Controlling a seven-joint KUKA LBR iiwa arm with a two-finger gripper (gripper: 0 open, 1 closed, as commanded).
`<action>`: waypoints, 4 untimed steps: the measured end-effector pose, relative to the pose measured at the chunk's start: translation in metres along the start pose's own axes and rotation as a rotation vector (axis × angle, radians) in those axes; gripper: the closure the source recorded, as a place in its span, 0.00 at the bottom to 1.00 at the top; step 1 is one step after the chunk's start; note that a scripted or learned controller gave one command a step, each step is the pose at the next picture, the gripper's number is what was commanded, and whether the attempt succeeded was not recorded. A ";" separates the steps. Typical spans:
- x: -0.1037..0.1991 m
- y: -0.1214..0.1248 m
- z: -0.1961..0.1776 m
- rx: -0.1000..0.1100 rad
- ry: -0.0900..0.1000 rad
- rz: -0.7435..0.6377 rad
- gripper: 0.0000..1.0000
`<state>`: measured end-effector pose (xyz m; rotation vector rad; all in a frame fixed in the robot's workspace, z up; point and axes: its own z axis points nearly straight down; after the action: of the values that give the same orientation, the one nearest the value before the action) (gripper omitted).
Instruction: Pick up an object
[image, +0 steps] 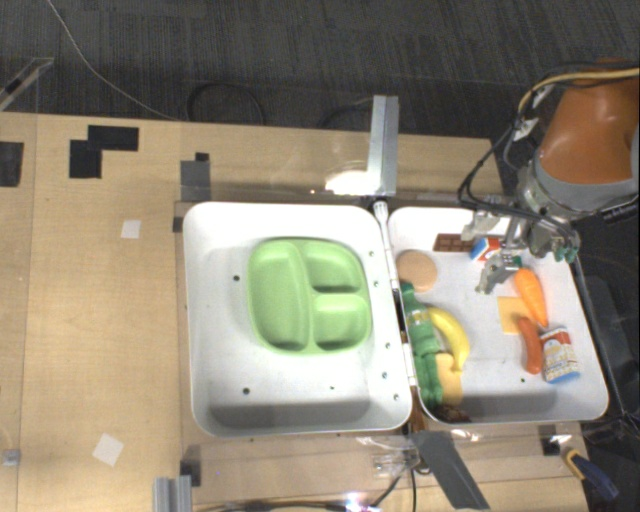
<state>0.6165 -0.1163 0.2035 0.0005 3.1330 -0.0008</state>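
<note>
Gripper (497, 272) hangs at the right of the frame beside the carrot (530, 295), fingers spread, pinching nothing.

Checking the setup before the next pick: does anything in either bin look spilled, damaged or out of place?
Nothing stands out. The green divided plate lies flat in the left bin. In the right bin, the banana, carrot and round tan piece lie loose but inside the walls. The gripper hangs over that bin's upper part.
</note>
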 end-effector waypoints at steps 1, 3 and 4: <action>0.041 -0.022 0.107 0.001 -0.002 0.063 0.00; 0.009 -0.090 -0.025 0.005 -0.008 -0.141 1.00; 0.010 -0.087 -0.021 0.001 0.000 -0.145 0.00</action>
<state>0.6067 -0.2029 0.2243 -0.2262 3.1246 -0.0027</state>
